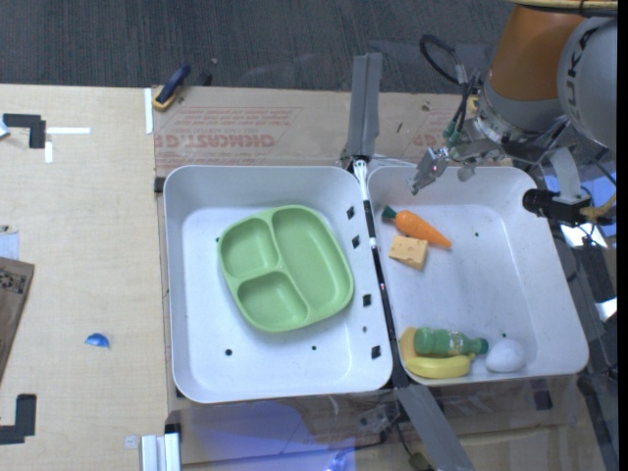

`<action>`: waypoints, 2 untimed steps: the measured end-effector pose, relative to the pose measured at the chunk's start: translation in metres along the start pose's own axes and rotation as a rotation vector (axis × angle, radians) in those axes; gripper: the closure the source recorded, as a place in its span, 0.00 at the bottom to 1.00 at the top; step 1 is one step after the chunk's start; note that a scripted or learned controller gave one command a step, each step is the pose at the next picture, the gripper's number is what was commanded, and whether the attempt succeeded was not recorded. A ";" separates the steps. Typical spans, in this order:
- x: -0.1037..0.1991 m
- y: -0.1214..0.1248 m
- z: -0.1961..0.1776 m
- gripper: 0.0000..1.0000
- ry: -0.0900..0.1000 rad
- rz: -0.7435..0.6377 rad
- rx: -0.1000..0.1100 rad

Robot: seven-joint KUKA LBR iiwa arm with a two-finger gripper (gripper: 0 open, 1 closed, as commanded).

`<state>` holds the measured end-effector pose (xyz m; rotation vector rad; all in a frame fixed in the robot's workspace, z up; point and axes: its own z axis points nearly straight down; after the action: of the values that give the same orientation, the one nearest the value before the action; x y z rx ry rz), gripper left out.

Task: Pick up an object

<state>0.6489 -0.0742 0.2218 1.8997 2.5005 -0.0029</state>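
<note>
In the right bin [535, 292] lie an orange carrot [422, 226] and a tan cheese wedge [409, 252] near the back left. At its front sit a green bottle [446, 342], a yellow banana [439, 366] and a white egg-like ball [505, 356]. My gripper [429, 173] hangs above the back left corner of that bin, above and behind the carrot. Its fingers stand slightly apart with nothing between them.
The left bin [191, 292] holds a green divided plate [286, 266]. A grey post [364, 106] rises between the bins at the back. Cardboard [245, 126] lies behind the left bin. The arm's orange band [535, 37] fills the upper right.
</note>
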 end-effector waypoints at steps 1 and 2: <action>-0.029 0.003 0.128 0.00 0.000 -0.115 -0.003; -0.030 0.003 0.119 1.00 -0.002 -0.112 -0.004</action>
<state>0.6598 -0.1023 0.1032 1.7541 2.6000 0.0009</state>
